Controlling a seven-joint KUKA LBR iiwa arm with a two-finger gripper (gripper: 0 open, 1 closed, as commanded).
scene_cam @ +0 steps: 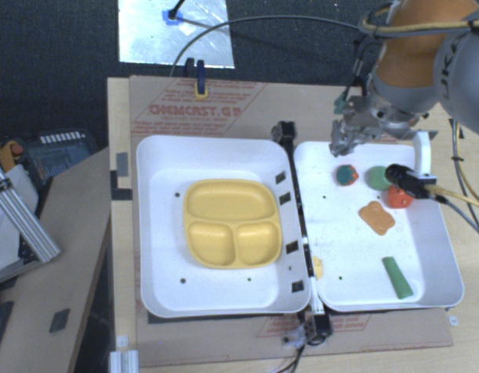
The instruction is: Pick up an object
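Right bin [437,282]: teal-and-red round toy [347,175], green round piece [376,178], red piece [399,199], orange slab [376,217], green stick [397,277]. Left bin [157,286]: yellow divided tray [230,222]. Gripper [344,148] hovers just above the teal toy; jaws' spacing: cannot tell.

Red print on the brown cardboard sheet [216,103] under the bins reads "CHEMCAST", followed by characters that look like "G9"; smaller red lines around it and along the sheet's near edge are too blurred to read
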